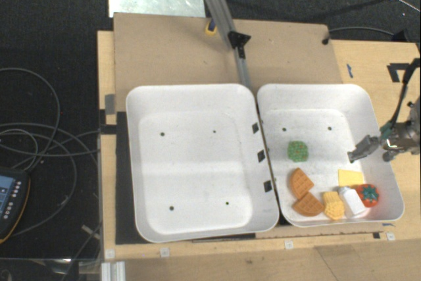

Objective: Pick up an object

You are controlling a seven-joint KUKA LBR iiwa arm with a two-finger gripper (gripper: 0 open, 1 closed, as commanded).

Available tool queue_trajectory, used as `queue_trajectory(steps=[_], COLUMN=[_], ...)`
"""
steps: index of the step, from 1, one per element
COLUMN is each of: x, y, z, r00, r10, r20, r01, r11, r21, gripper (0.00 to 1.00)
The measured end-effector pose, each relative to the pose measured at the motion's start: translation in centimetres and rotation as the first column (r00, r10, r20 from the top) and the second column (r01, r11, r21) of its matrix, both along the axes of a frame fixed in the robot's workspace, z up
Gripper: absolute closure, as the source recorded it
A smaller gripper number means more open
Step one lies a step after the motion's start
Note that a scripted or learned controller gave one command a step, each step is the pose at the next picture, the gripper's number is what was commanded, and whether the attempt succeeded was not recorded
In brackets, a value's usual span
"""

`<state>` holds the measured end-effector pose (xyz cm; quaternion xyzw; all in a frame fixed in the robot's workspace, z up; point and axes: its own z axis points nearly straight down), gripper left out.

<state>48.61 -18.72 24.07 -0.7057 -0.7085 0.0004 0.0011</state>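
Gripper (362, 149) at the right edge of the frame, over the right white bin (316, 97); finger state cannot be told.
Round green knobbly object (298, 151) lies mid-bin, left of the gripper; orange waffle-shaped pieces (302, 191), a yellow block (350, 177) and a red item (369, 194) cluster lower right.

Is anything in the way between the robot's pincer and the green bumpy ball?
Nothing visible blocks it. The pincer hangs at the right side of the right white bin, and the round green bumpy ball sits alone to its left, with only bare bin floor between them. The orange and yellow pieces lie lower down, out of that path.
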Motion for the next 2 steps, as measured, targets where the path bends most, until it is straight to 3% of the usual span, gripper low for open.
queue_trajectory(steps=[1,2], x=[0.1,-0.3], y=[0.0,-0.9], z=[0.2,-5.3], r00=[1.000,1.000], r10=[-0.001,-0.004], r20=[0.004,-0.001], r01=[0.001,0.004], r11=[1.000,1.000], r21=[-0.001,0.000], gripper=[0.00,0.00])
